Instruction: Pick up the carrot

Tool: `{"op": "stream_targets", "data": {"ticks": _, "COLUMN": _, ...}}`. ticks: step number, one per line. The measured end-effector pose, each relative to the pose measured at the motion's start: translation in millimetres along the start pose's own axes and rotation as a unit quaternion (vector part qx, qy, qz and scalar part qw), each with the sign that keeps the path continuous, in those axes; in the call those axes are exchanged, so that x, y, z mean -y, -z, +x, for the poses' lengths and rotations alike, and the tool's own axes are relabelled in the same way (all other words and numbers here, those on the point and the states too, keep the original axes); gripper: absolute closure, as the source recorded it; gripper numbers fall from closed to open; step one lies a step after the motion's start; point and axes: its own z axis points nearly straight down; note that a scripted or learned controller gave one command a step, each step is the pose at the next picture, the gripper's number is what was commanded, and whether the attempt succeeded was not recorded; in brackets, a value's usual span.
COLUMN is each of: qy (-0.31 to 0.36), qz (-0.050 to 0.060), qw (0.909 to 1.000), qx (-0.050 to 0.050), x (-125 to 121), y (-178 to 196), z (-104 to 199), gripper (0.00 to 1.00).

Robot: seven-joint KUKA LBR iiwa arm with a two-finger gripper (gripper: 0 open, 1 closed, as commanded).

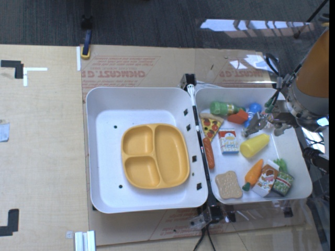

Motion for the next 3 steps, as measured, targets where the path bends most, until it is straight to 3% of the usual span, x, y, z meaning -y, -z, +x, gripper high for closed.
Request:
{"op": "stream_targets", "data": {"ticks": 1, "qy": 0.094, "qz": -0.001, "qw": 0.9956, "qx": 0.000, "x": 26, "y": -137, "z": 2, "gripper": 0.00}}
{"op": "stream_targets", "data": {"ticks": 2, "qy": 0.154, "qz": -0.002, "qw": 0.9881, "qx": 0.000, "x": 42, "y": -157, "z": -42, "gripper": 0.00}}
{"op": "stream_targets", "data": {"ticks": 3, "qy": 0.152, "qz": -0.005, "qw": 0.9883, "qx": 0.000, "x": 39, "y": -147, "z": -42, "gripper": 1.00}}
